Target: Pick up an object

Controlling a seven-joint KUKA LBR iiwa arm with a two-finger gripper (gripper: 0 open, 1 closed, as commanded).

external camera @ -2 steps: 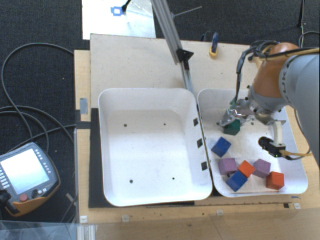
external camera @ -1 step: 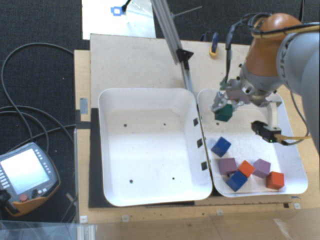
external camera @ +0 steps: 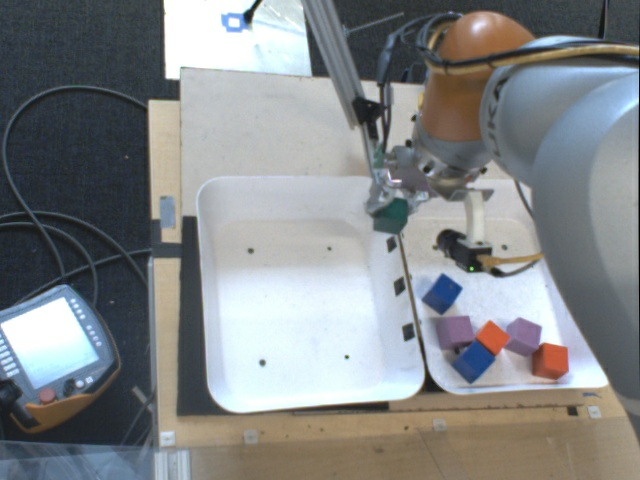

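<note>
The green block (external camera: pixel 392 218) is small and dark teal-green with flat faces, seen corner-on and slightly tilted. It sits between the fingers of the gripper (external camera: pixel 386 208), which are closed on its upper part. It hangs at the far end of the ridge (external camera: pixel 401 280) where the two bins meet, right over it.

Left of the ridge lies the left bin (external camera: pixel 300 298), its white floor marked with a few dark dots. Right of the ridge, in the right bin (external camera: pixel 505 283), six cubes lie towards the near end. A blue cube (external camera: pixel 442 293) is closest to the ridge, and just nearer than it is a purple cube (external camera: pixel 456 331). An orange cube (external camera: pixel 491 337) touches a second blue cube (external camera: pixel 474 361). Farther from the ridge are a second purple cube (external camera: pixel 523 335) and a red cube (external camera: pixel 550 360).

The grey arm overhangs the right bin's far side. Well left of the ridge, off the bench, lies a teach pendant (external camera: pixel 45 353) with its black cable (external camera: pixel 60 98).
</note>
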